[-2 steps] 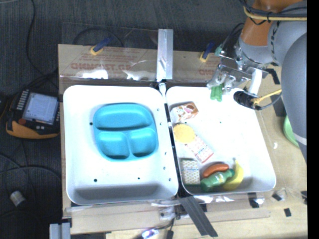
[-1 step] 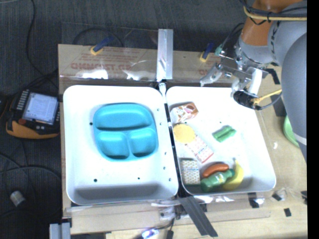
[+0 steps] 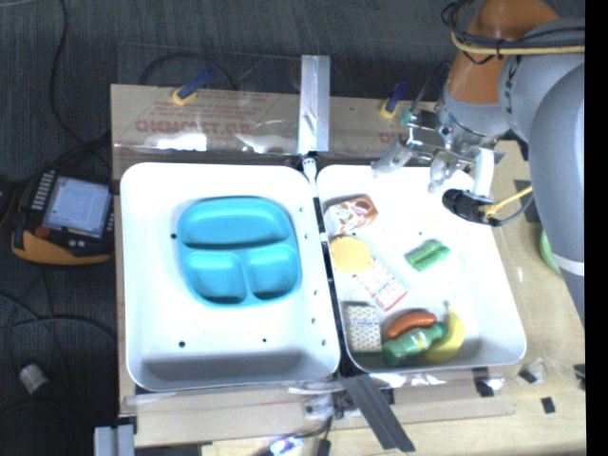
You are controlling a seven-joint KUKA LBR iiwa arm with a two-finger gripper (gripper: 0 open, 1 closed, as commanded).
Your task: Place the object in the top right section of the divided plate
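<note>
Camera view: glossy blue divided plate (image 3: 237,252)

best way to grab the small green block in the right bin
Probably from straight above, closing across the short width of the green block. It lies flat and slanted on bare bin floor, clear of the other items, so its two long sides are free.

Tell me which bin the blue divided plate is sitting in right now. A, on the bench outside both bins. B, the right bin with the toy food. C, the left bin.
C: the blue divided plate lies flat in the left bin, while the toy food, such as the green block and the banana, sits in the right bin.
</note>
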